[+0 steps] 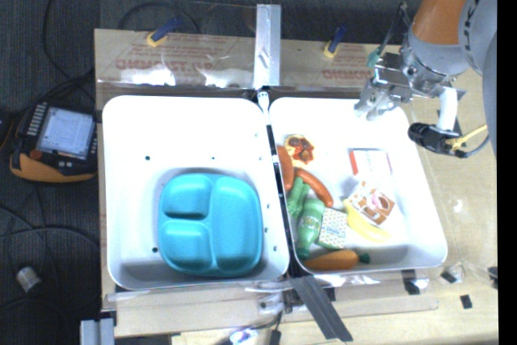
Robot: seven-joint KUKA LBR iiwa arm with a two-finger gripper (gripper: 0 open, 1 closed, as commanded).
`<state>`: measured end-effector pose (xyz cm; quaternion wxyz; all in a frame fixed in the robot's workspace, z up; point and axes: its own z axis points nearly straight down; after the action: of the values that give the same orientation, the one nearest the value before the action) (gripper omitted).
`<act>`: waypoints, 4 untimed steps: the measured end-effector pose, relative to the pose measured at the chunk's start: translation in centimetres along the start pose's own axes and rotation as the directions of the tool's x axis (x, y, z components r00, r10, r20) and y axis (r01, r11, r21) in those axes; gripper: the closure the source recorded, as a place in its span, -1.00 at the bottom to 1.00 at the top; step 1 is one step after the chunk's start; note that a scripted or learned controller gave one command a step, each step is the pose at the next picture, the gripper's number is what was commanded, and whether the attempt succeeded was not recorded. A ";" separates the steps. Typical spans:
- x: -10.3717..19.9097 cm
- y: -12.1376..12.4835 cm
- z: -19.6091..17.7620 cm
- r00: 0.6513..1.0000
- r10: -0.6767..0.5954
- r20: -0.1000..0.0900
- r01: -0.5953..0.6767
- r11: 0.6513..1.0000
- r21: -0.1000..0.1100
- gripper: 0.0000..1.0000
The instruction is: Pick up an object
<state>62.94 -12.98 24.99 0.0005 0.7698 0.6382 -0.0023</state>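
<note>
Right now my fingers (376, 105) hover at the right bin's (420, 174) far corner, seemingly parted and empty, though it's blurry. Next I judge I must swing toward the toy pile (331, 206) and descend.

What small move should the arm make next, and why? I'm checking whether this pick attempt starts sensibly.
Probably move the gripper toward the near side of the right bin and lower it over the toys. It sits at the far corner above bare floor, while the sausage, the banana and the carrot lie nearer the front.
</note>
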 end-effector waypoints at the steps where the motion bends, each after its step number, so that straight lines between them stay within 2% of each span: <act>1: 0.0 0.0 0.0 1.000 0.001 0.001 -0.001 1.000 0.001 -1.00; 2: -3.9 -0.4 11.7 0.995 0.095 0.000 -0.095 0.995 0.003 -1.00; 3: -5.8 1.0 15.6 0.985 0.172 -0.003 -0.172 0.985 -0.015 -1.00; 4: -5.8 1.3 14.4 0.986 0.168 0.002 -0.167 0.986 -0.025 1.00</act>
<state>63.07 -19.00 10.66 0.0115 0.8207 0.5713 0.0041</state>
